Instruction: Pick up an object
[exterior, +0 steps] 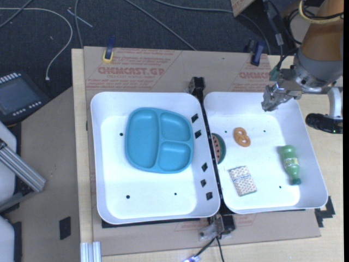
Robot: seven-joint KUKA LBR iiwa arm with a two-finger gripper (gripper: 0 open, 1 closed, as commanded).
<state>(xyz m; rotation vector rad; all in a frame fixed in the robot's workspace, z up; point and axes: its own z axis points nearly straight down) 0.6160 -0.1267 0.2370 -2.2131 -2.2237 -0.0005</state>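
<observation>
Arm reaches in over the right bin's point(305, 146) far-right corner, gripper point(271, 103) pointing down, fingers empty, clear of pretzel point(241, 137) and green bottle point(290, 164); can't tell whether they're released or clenched.

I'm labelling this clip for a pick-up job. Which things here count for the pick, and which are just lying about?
For the pick:
gripper, at the right bin's far edge
pretzel
green bottle
patterned packet
round object at the divider, partly hidden
right bin

Lying about:
blue divided plate in the left bin
blue clamps
cables
</observation>
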